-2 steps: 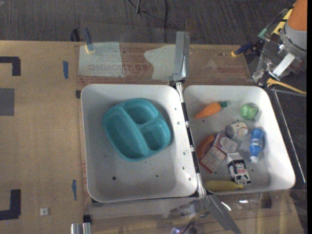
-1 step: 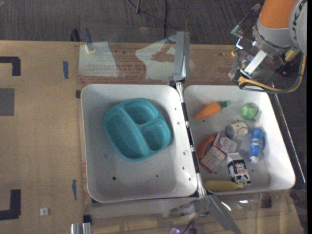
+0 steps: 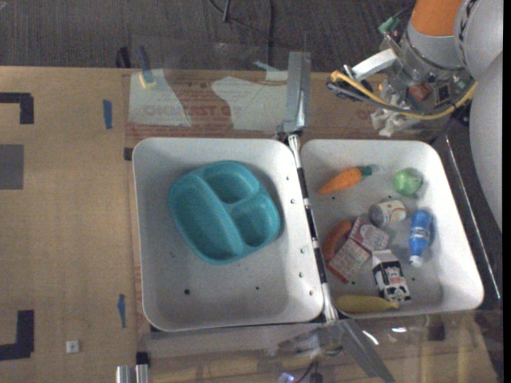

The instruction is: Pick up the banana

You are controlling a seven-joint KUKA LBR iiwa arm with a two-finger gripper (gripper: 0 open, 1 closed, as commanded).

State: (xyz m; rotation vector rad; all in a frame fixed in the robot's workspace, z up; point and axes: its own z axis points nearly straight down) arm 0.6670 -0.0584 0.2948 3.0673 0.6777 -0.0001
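The banana [image 3: 365,302], yellow and lying flat, rests along the near wall of the right bin [image 3: 459,238], just below a small milk carton [image 3: 390,278]. My gripper [image 3: 389,121] hangs above the far edge of that bin, well away from the banana and toward the top right of the view. Its wrist carries yellow cables and an orange band above.
The right bin also holds a carrot [image 3: 345,179], a green item [image 3: 408,182], a small can [image 3: 387,212], a blue bottle [image 3: 420,235], a reddish item [image 3: 336,237] and a printed packet [image 3: 355,253]. A teal divided plate [image 3: 223,210] lies in the left bin [image 3: 152,214].
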